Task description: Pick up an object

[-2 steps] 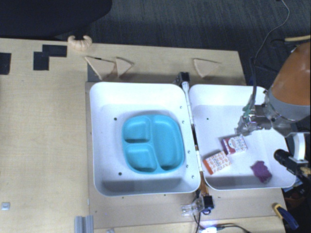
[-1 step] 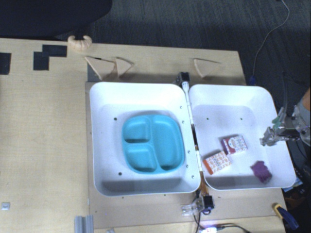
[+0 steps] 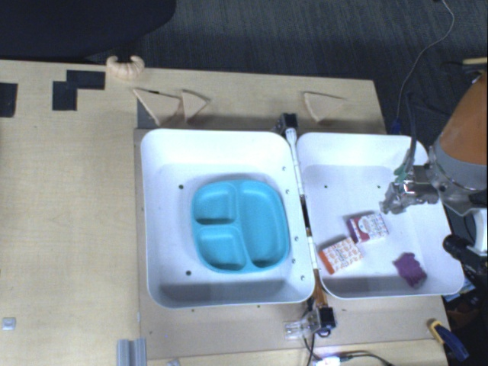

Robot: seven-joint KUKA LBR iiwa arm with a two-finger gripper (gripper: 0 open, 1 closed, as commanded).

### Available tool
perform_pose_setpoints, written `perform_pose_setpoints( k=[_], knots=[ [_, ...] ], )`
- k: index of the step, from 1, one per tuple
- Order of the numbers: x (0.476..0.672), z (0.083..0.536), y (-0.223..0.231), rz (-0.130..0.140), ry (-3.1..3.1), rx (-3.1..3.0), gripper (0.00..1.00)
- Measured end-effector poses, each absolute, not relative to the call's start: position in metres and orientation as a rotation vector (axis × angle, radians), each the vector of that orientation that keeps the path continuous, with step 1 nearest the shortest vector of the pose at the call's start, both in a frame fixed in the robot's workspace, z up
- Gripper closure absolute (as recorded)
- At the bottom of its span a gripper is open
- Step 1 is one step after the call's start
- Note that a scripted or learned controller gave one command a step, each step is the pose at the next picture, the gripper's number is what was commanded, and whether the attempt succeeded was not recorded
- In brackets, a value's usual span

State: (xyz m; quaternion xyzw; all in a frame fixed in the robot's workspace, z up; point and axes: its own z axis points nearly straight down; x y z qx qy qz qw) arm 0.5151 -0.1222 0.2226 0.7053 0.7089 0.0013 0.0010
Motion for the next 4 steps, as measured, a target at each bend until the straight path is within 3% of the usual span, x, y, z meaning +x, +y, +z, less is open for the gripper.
perform_pose_setpoints(
  k=[1, 2, 3, 4],
  knots=[
    [0.487, 0.220, -0.128, 0.002, 2.224, 2.217, 1.00],
    [0.487, 0.220, -0.128, 0.002, 2.224, 2.217, 0.00],
    [0.516, 0.098, -0.166, 0.010, 2.216, 2.210, 0.00],
    [0.517, 0.109, -0.165, 0.014, 2.216, 2.206, 1.00]
  ],
)
